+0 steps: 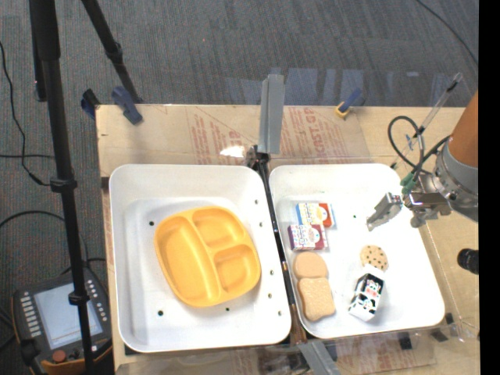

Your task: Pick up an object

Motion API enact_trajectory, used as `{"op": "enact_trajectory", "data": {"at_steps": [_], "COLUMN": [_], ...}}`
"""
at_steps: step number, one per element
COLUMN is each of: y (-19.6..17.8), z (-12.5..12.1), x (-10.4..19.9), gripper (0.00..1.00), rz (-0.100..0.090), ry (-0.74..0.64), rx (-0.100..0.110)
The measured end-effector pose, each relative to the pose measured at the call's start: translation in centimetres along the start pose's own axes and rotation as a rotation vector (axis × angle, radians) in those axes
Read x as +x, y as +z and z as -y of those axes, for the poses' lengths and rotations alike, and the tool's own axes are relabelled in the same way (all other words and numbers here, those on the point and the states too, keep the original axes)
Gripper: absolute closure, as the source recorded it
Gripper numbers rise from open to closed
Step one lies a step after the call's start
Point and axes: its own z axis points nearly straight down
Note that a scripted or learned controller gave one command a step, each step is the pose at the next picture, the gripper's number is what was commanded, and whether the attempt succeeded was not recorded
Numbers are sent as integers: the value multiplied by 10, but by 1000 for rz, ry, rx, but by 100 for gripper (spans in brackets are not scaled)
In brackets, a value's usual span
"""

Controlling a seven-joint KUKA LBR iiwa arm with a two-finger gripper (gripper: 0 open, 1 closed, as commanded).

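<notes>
The right bin (344, 180) holds several small items. Two small printed packets (314, 213) (306, 237) lie near its left wall. Below them are a round tan bun (311, 266) and a slice of toast (316, 298). A chocolate-chip cookie (374, 256) and a black-and-white cow-print carton (366, 296) lie toward the front right. My gripper (401, 212) hovers over the right side of this bin, above and to the right of the cookie. It is open, with nothing between its fingers (383, 210).
The left bin (129, 209) holds a yellow divided plate (207, 255). A grey upright post (271, 119) stands behind the seam between the bins. Cables (406, 139) loop at the back right. A tripod leg (55, 155) stands at the far left.
</notes>
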Motion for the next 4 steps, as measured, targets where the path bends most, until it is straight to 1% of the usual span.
{"op": "enact_trajectory", "data": {"at_steps": [1,2,3,4], "y": [125,190,181,64], "z": [36,44,45,26], "x": [-19,-41,-42,-18], "gripper": [0,0,100,100], "rz": [-3,-2,-4,-1], "ry": [56,-42,-35,-254], "rx": [4,2,4,-1]}}
